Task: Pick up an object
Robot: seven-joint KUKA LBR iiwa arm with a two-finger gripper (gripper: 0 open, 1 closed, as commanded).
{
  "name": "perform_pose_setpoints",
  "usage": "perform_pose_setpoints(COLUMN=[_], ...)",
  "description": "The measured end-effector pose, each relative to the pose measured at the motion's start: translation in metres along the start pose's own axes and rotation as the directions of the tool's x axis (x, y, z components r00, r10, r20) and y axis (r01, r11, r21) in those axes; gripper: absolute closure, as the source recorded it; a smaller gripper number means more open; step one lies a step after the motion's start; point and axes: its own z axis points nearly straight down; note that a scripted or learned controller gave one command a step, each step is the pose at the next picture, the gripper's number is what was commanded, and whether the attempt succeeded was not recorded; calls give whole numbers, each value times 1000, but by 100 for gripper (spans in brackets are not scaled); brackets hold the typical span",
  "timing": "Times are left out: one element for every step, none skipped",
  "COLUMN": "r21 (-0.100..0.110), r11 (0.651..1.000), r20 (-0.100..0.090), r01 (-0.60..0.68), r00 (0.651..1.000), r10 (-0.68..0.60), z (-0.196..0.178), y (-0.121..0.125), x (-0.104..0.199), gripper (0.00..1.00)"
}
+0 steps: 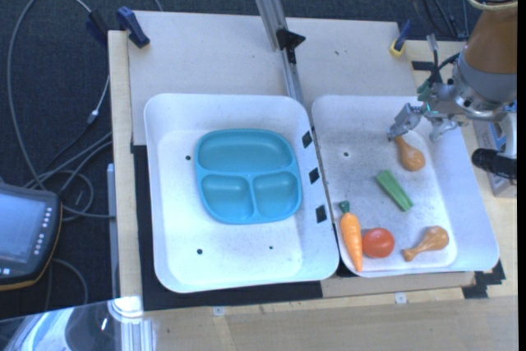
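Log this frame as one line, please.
gripper: over right bin, at upper drumstick | grasp: unconfirmed | left bin: blue divided plate

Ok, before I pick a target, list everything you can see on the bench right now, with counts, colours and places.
white bins: 2, white, side by side on the bench; left bin, right bin
divided plate: 1, teal blue, three compartments, middle of the left bin
drumsticks: 2, tan-brown, right bin; one near the top under the pincer, one at the lower right
green piece: 1, green, middle of the right bin
tomato: 1, red, bottom of the right bin, beside the carrot
carrot: 1, orange with green top, lower left edge of the right bin
arm: 1, grey with orange band, reaching in from the right
pincer: 1, metal grey, over the upper drumstick
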Motion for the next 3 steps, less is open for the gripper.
perform_pose_setpoints(r21=[0,7,5], r11=[1000,1000,1000], r20=[0,-1,0], r01=[0,-1,-1], r00=[1000,1000,1000], r10=[0,1,1], z=[0,63,107], y=[0,-3,-4], x=[0,3,4], gripper=[0,0,0])
